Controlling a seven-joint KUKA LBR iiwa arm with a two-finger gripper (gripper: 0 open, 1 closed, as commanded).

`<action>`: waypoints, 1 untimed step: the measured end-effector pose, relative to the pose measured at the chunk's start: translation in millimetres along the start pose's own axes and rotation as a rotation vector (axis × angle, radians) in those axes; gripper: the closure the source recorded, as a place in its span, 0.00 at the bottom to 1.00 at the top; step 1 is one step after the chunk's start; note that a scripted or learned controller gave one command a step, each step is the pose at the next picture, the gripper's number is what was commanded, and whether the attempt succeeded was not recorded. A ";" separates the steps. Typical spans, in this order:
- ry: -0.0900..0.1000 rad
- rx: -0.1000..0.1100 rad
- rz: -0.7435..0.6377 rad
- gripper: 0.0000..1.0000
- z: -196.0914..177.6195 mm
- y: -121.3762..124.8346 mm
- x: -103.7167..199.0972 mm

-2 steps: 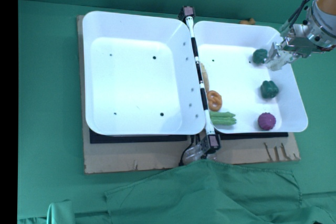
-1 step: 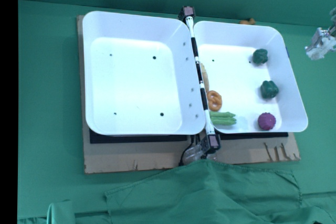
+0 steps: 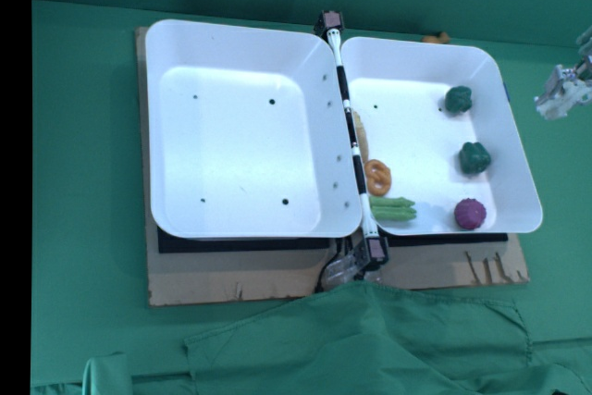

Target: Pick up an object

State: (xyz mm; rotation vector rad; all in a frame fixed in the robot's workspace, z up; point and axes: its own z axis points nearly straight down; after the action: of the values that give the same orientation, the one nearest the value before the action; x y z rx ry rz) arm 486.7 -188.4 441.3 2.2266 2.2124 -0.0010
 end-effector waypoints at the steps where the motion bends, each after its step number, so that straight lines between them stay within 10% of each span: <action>1: 0.000 -0.001 -0.002 1.00 6.4 -1.1 1.1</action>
State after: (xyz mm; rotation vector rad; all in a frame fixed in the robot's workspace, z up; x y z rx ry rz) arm 485.6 -187.3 434.9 2.2237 2.2137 0.0005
